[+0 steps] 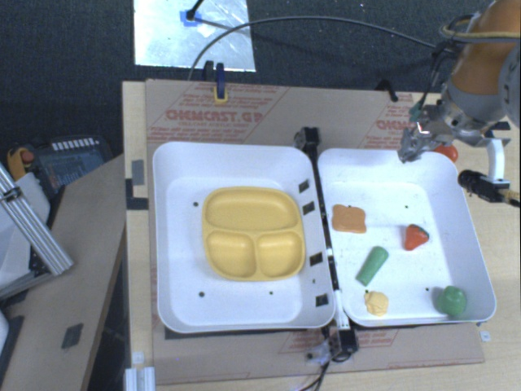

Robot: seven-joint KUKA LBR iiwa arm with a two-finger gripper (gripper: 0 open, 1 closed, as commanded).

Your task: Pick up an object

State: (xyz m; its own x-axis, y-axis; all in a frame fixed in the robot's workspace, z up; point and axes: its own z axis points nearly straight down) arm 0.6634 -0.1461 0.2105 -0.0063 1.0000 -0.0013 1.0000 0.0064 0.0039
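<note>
Fingers (409, 151), state unclear, hover over the right bin's (389, 160) far rim, toys well apart.

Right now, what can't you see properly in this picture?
- Tool, camera view: small and blurred above the right bin's far rim, so whether it holds anything can't be made out.
- Small orange-red thing beside the tool: mostly hidden behind the arm; what it is can't be told.
- Arm: cut off by the picture's right edge.
- Little yellow piece in the right bin: too small to tell its shape.
</note>
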